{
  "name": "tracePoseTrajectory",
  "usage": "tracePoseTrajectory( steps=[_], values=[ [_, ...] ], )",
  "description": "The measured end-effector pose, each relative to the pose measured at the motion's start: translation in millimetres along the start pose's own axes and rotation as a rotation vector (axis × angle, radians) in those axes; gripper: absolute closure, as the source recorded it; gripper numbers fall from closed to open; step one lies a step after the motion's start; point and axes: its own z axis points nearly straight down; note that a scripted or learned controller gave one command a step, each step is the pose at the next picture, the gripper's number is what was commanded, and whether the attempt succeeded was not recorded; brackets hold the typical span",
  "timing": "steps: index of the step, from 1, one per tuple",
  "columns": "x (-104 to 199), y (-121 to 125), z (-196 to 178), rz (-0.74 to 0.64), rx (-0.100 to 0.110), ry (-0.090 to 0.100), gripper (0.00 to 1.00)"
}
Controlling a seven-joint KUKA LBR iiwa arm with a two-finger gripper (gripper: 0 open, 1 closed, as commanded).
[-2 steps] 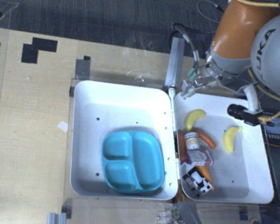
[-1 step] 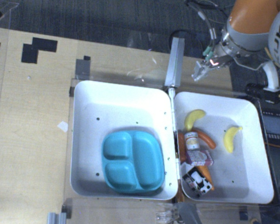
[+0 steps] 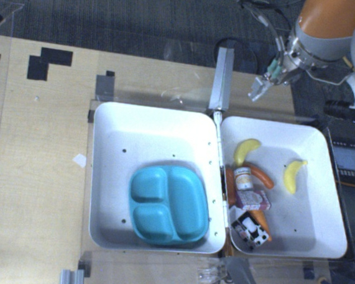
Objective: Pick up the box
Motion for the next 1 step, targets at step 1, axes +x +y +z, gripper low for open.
tracePoseTrajectory(
  steps=[1],
  values=[
    [3.1,-17.4,-2.8,-0.167,0.000,0.000,1.00]
  ],
)
